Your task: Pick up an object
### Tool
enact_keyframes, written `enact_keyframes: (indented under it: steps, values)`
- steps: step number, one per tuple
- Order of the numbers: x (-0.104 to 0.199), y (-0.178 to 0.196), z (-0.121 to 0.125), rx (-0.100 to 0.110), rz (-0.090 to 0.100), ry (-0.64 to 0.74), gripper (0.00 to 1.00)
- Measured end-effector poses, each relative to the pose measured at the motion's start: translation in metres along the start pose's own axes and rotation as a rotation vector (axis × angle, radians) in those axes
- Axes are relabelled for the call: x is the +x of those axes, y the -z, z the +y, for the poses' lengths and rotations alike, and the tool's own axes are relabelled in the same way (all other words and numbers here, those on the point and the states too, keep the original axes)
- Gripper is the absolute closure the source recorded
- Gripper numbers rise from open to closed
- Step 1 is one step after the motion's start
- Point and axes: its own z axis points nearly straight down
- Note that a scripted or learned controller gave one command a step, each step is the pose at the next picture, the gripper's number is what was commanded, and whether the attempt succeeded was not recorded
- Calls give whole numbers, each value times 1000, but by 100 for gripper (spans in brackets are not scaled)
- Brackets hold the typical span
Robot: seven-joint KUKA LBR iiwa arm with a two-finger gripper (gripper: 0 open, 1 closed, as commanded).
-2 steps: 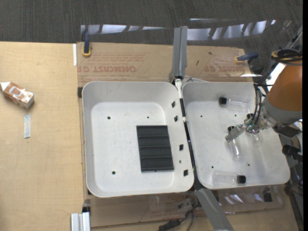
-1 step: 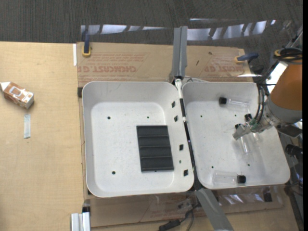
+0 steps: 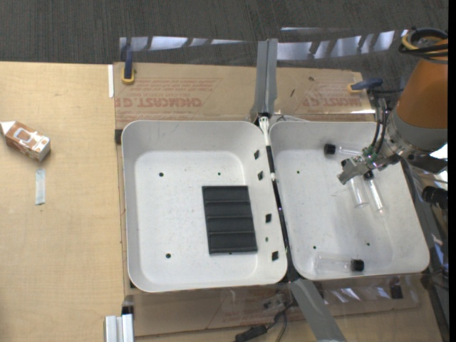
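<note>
Camera view, looking down at a slant on the table (image 3: 57,262): two shallow white bins sit side by side, the left bin (image 3: 142,155) carrying a flat black ribbed block (image 3: 229,219) near its middle, the right bin (image 3: 406,255) carrying several clear plastic tubes with black caps. The arm (image 3: 424,98) reaches in from the right, and the tool (image 3: 360,168) hangs over the upper middle of the right bin, just above or touching one clear tube (image 3: 367,191) that lies lengthwise below it; whether the tool is wide, narrow or holding anything cannot be told at this scale. A second tube (image 3: 338,150) lies up-left of the tool, a third (image 3: 335,265) near the bin's front wall. Likely risks: the tubes are round, smooth and nearly invisible against white, so a closing tool may pinch off-centre and squirt the tube sideways, or it may roll away on contact; a descent judged too deep would press the tool into the bin floor.
</note>
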Motion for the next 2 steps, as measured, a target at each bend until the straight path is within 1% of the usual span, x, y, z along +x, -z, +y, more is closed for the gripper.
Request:
enact_keyframes:
  steps: [1,2]
  values:
    - [5,1,79,1,0,58,100]
    - [36,31,120,-1,-1,92,100]
